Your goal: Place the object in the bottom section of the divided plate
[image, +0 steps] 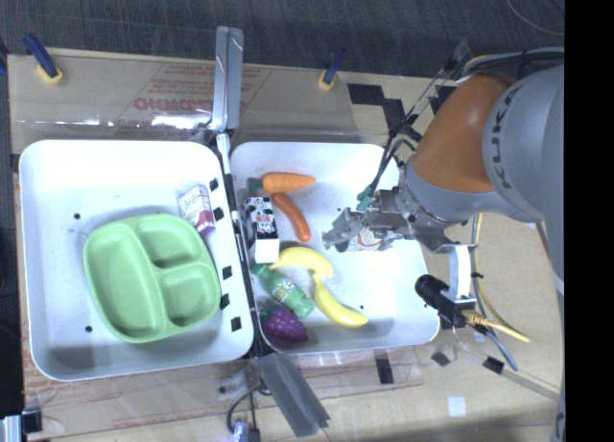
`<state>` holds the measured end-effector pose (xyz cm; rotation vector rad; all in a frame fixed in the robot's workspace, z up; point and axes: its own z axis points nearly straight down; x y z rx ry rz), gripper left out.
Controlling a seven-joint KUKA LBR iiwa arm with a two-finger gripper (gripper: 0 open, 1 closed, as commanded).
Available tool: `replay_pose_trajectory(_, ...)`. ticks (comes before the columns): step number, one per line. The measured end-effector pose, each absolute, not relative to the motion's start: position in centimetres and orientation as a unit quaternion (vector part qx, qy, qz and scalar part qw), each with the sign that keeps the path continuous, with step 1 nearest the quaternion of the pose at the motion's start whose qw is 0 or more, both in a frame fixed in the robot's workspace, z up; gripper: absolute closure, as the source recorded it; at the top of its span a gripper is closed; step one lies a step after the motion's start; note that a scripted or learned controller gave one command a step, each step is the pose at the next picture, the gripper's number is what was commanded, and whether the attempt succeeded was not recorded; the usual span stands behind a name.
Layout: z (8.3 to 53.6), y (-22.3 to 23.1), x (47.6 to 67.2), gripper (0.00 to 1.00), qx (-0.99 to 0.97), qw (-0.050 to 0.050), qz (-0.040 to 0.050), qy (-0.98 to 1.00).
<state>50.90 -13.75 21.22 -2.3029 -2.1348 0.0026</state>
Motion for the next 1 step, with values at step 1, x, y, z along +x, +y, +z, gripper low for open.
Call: replay_pose_trajectory(1,22.46,-11.87,56.53,1.00,-0.689,0.001,0.0007,-0.725)
